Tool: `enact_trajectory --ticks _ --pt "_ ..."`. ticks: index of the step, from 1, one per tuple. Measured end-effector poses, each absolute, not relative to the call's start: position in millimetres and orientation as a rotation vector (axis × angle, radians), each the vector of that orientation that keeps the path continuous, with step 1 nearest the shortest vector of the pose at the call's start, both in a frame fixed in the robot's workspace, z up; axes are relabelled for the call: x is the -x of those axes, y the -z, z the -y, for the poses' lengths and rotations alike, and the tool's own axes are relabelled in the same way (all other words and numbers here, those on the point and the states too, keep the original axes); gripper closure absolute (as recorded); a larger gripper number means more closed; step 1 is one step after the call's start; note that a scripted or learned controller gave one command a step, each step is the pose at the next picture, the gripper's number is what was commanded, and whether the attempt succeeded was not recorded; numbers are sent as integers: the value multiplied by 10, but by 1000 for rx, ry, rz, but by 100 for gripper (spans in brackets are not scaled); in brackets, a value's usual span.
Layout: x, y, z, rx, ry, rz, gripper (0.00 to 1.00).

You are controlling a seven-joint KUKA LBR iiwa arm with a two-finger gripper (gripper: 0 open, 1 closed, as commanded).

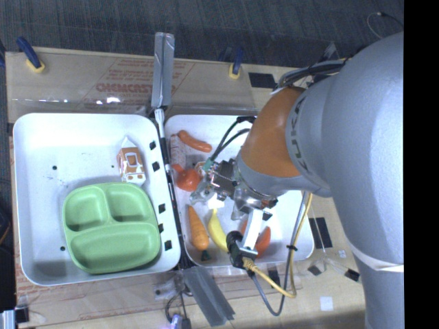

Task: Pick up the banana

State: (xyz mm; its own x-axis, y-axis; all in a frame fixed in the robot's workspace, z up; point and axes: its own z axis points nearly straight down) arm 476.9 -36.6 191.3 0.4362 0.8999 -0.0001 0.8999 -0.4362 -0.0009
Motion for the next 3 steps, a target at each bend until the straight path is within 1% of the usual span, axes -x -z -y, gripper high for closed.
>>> enact_trajectory --ticks 1,2,3 --pt "-4756 -907 912 2555 -3 1820 0" --pt "-4770 -1018 915 2553 -1 1830 100" --pt "-5083 -2036 317 2703 -3 1593 100"
